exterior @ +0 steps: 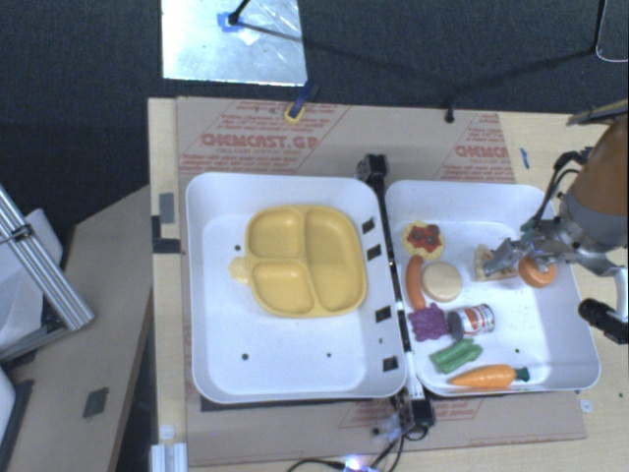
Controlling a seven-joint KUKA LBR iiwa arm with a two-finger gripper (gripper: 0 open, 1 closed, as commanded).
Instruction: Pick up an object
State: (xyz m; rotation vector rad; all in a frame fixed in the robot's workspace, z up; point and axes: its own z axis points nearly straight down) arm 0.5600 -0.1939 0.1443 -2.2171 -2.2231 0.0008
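The grey arm with the orange band is reaching in over the right edge of the right-hand shallow white bin [565,357], and its two-finger gripper [513,257] is hanging low near that bin's far right corner, right at a tan wedge-shaped toy slice [488,262] and just beside a round orange toy fruit [538,271]. Whether the jaws are apart or together is too small and blurred to tell, and nothing is visibly sitting between them, so no object is looking held yet. The likeliest target is the tan slice under the tool, though the orange fruit is crowding it. To do this step well, the arm is probably needing to centre over one item alone, come straight down, and close across its narrow side so the neighbour is not getting nudged or pinched along. Other candidates are lying toward the bin's left edge: a red-topped pizza-like toy piece [424,236], a reddish sausage [416,280], a pale round bun [442,282], a purple grape cluster [428,323], a small red-labelled can [475,320], a green pod [454,355] and an orange carrot [485,376] along the near edge. The left-hand white bin [221,352] is carrying a yellow three-compartment plastic plate [298,261]. Both bins are resting on a printed cardboard sheet [256,136] over a pale bench, with dark carpet beyond.
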